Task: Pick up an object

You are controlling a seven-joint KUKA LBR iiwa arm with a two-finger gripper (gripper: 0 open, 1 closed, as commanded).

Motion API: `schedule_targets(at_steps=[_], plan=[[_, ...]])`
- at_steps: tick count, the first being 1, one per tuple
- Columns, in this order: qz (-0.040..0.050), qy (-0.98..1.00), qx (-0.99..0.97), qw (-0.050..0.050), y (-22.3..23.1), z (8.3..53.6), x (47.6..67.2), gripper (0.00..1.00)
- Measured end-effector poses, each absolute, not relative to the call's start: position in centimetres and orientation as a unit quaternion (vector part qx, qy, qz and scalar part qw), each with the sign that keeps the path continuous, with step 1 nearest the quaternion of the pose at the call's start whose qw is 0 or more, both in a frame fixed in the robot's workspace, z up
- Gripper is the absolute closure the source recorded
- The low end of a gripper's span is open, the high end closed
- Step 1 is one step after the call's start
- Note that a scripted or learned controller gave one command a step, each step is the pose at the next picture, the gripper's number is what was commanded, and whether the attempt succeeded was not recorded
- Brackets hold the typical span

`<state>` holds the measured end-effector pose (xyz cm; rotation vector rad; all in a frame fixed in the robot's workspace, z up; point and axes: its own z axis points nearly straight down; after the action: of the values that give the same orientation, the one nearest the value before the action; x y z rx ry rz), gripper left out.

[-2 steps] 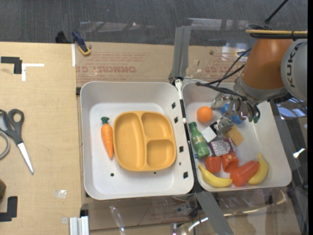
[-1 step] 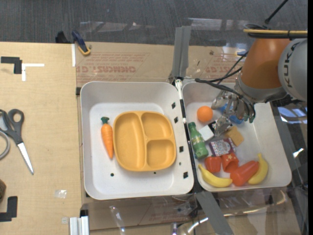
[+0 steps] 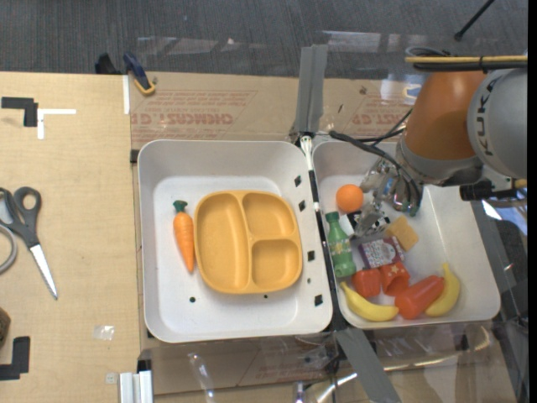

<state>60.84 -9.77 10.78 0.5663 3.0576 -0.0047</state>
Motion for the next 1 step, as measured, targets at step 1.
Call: schedule_targets(at_steps=[1], plan=[[0.0033,0.942,0.334,0.017,-10.80,10.78,58.74,0.00]])
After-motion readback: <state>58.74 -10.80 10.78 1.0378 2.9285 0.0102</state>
